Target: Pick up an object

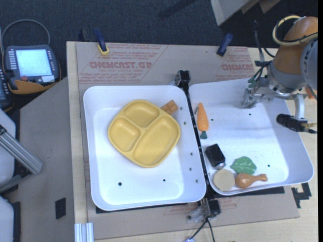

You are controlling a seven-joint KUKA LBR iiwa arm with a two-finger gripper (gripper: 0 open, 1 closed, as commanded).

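1. Take the right bin (282,150) as your landmark; the arm (295,49) hangs over its far right corner.
2. The yellow divided plate (145,132) lies in the neighbouring bin, well apart from your landmark. Skip it; it looks too broad to grasp.
3. Choose among the toys at the right bin's near edge: green leaf (244,164), round cookie (224,179), drumstick (250,179), black block (215,155). They crowd together.
4. The carrot (202,117), alone by that bin's left wall, seems easiest.
5. You cannot tell the gripper (250,99) spacing; nothing shows in it.
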